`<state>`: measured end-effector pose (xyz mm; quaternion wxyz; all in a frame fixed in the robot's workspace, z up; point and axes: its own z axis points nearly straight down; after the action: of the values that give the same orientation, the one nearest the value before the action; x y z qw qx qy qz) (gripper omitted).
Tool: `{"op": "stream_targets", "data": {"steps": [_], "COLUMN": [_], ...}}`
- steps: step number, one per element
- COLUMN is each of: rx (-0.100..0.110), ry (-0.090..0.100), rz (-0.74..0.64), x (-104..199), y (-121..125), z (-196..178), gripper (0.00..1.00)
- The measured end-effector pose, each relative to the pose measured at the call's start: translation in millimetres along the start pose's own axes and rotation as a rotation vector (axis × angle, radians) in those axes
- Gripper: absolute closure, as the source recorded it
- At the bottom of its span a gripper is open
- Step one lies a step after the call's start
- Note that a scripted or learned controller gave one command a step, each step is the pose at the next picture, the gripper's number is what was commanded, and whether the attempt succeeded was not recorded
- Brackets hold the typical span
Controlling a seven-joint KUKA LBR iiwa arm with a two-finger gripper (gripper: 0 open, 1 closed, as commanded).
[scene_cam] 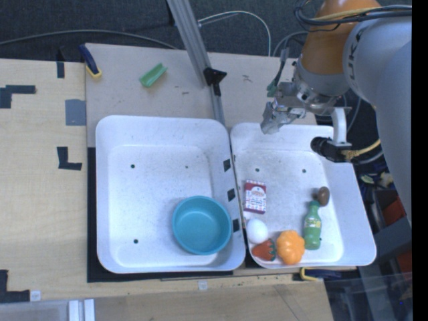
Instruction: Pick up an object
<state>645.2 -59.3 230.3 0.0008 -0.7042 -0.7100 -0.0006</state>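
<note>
Clearly the hand (275,118), whose state I cannot tell, hangs over the right bin's (348,199) far edge, well apart from the egg (257,231), tomato (265,249), small pumpkin (290,246) and green bottle (311,226) crowding its near edge, so a descent could pinch two neighbours or slip off.

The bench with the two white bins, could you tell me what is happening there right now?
A KUKA arm reaches in from the right, its gripper hovering above the far edge of the right bin, holding nothing visible. That bin has a small red box, a white egg, an orange pumpkin, a green bottle and a brown piece. The left bin holds a blue bowl.
</note>
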Motion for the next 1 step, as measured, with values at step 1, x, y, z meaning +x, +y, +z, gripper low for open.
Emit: {"op": "stream_targets", "data": {"steps": [1], "rx": [0.000], "ry": [0.000], "rz": [0.001], "x": [50.9], "y": [5.7], "z": [-8.1], "gripper": [1.00]}}
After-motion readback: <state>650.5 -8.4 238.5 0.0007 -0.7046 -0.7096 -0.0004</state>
